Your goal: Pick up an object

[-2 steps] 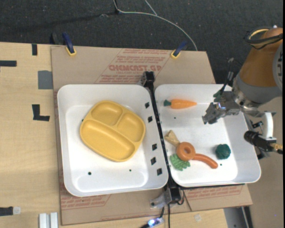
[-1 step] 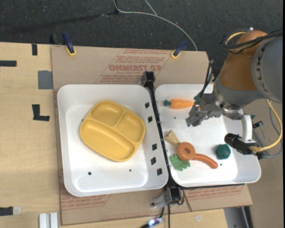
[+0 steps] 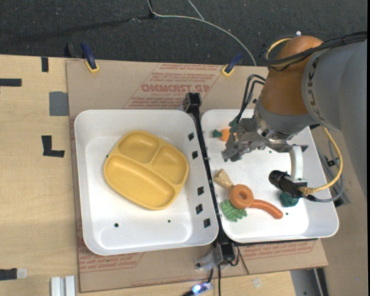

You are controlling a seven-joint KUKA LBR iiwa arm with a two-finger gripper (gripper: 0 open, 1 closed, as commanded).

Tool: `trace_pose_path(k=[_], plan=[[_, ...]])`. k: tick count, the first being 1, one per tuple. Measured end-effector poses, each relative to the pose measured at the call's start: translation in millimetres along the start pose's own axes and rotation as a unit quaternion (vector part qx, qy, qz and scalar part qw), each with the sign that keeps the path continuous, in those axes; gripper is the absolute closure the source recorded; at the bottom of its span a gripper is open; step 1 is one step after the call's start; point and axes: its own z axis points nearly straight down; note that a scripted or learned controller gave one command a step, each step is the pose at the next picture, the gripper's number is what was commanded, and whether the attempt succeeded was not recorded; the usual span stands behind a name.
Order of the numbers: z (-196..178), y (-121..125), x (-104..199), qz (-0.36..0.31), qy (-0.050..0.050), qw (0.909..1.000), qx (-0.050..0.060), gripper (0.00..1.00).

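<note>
My gripper (image 3: 233,152) hangs over the upper left part of the right bin (image 3: 320,227), with nothing visibly held. Just left of it, by the bin's wall, lies a small orange and green piece (image 3: 219,133). Below the gripper lie a beige wedge (image 3: 223,179), an orange ring (image 3: 241,196), a long orange carrot-like piece (image 3: 266,209) and a green leafy piece (image 3: 232,211). A teal object (image 3: 288,198) sits toward the bin's right side.
The left bin (image 3: 95,227) holds a yellow divided plate (image 3: 147,169). A black divider strip (image 3: 200,165) runs between the two bins. The arm's orange band and grey body cover the right bin's upper right.
</note>
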Motion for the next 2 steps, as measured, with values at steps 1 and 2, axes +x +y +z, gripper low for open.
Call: trace_pose_path(k=[1, 2], plan=[[-8.2, 7.4, 51.8, -0.001, 0.0, 1.0, 0.0, 1.0], [-1.3, 11.0, 99.4, 0.0, -0.001, 1.0, 0.0, 1.0]])
